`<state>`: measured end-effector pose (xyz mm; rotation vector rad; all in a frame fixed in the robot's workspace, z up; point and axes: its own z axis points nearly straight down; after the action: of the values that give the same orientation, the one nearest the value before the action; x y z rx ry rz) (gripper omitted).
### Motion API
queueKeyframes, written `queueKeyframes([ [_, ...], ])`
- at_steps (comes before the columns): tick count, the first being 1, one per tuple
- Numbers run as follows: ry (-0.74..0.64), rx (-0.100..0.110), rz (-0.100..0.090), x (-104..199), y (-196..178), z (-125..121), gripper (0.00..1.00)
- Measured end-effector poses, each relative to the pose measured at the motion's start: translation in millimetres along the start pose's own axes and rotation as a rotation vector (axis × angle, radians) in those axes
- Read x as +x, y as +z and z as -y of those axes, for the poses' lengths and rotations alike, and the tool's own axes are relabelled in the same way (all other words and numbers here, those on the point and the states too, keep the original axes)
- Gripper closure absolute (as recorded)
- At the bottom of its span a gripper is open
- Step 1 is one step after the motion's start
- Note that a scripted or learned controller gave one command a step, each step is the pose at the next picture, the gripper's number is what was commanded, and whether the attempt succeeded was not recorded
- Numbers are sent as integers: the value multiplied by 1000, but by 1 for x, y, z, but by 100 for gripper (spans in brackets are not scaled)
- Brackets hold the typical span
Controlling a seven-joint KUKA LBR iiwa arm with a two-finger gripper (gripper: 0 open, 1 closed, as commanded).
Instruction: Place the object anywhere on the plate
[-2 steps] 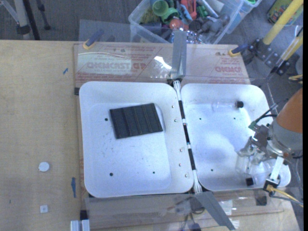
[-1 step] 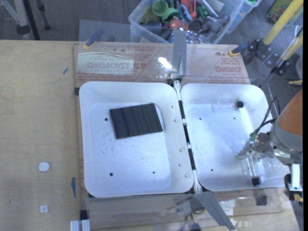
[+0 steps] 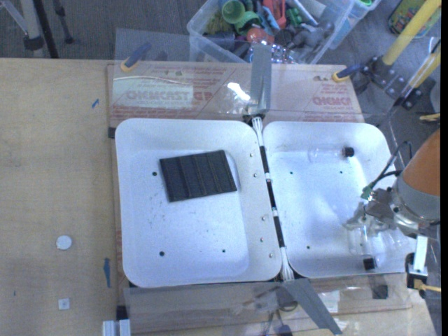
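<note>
The plate (image 3: 199, 175) is a dark, ribbed rectangular slab lying flat in the upper middle of the left bin (image 3: 133, 208), with nothing on it. My gripper (image 3: 362, 220) is low over the right side of the right bin (image 3: 308, 250), below the arm's orange band (image 3: 427, 166). Just under and beside it lies a pale, see-through shape (image 3: 371, 242), too faint to identify. A small black piece (image 3: 348, 152) sits near the far wall of the right bin. Another black piece (image 3: 369, 262) rests near its front edge, close to the gripper.
A clear tub of colourful toys (image 3: 280, 12) stands behind the bins. A grey divider strip (image 3: 269, 194) runs between the two bins. Bare wooden bench (image 3: 49, 187) stretches to the left, with a small white disc (image 3: 64, 242) on it.
</note>
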<state>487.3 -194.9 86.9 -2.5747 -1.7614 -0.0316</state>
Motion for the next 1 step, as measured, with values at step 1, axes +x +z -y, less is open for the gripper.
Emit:
queueKeyframes([
  [1,244,1,-5,3,0,-1,100],
])
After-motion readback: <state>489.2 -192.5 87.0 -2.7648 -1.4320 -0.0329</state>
